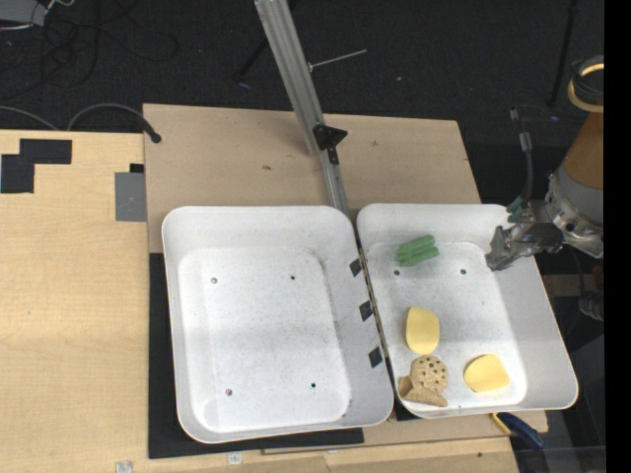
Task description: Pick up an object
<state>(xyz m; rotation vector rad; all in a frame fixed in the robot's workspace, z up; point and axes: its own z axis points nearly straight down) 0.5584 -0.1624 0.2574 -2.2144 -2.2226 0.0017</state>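
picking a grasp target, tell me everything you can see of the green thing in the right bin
The green object is small and elongated with a ridged, lumpy surface, looking like soft plastic or foam. It lies flat on the floor of the right bin, in the far part, its long axis running across the bin and tilted slightly. Nothing touches it; the gripper is off to its right, apart from it.

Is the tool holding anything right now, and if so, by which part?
Nothing is held. The tool sits over the right white bin's upper right corner, apart from the green ridged piece.
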